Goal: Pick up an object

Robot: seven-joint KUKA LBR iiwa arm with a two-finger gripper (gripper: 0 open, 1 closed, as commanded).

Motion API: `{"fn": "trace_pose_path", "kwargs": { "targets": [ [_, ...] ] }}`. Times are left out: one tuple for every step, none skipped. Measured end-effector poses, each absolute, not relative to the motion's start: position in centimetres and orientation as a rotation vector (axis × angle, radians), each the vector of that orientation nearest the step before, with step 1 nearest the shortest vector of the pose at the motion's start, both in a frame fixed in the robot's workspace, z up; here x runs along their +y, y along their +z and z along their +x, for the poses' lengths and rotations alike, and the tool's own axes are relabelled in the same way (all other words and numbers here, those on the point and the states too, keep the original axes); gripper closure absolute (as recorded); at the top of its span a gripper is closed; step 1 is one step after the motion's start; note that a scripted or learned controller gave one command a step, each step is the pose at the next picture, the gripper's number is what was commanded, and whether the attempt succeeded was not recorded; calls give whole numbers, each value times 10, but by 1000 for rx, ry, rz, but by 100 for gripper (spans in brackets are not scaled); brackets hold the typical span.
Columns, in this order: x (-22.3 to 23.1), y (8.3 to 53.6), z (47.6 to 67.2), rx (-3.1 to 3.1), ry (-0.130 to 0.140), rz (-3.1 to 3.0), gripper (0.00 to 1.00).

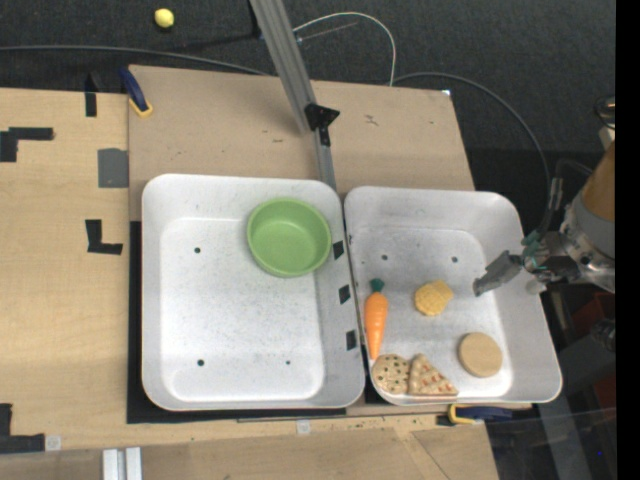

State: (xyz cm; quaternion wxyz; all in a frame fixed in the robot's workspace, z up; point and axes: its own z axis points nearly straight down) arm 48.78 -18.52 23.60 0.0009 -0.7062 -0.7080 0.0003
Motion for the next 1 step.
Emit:
{"fn": "trace_pose_path", "kwargs": {
  "targets": [
    [-185, 236, 488, -2223, 1, -2218, 0]
  ]
}}
